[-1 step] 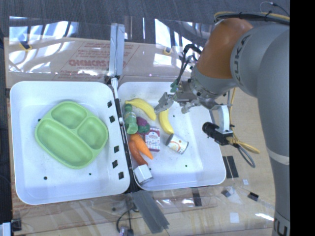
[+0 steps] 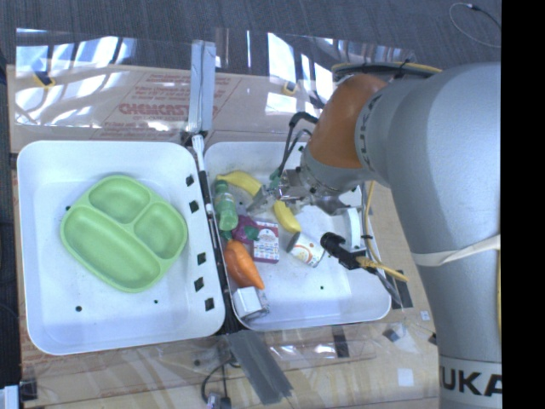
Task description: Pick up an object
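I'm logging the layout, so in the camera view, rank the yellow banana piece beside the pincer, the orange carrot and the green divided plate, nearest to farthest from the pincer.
1. Yellow banana piece: right bin, just below the pincer.
2. Orange carrot: right bin, lower left part.
3. Green divided plate: in the left bin, across the divider.

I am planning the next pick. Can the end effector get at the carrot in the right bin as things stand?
Probably yes. The carrot lies uncovered near the right bin's left wall, and the end effector hovers over the same bin. A small carton touches it, which may crowd the grasp.
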Robot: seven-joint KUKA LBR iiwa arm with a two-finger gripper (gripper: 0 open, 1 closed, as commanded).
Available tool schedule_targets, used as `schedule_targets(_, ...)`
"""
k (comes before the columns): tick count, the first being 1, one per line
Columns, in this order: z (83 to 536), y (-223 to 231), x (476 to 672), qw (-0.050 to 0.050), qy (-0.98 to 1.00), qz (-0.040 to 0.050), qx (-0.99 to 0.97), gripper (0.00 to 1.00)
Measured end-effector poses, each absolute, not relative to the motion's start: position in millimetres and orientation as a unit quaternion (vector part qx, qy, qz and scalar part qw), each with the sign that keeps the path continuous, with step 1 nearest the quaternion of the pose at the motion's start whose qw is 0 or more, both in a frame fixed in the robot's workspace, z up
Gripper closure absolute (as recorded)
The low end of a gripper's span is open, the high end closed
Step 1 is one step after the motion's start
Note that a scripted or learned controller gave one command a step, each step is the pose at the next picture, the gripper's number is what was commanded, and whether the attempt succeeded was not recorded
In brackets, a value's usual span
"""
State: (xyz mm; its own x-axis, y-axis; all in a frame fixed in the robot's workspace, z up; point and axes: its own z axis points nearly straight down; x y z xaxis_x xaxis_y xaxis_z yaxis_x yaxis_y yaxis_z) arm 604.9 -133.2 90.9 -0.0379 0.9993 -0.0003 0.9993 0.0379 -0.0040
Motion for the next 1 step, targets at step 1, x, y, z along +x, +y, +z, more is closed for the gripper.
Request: schedule_targets(1,100.9,-133.1,604.9,0.002,-0.722,0.0024,-0.692,1.0)
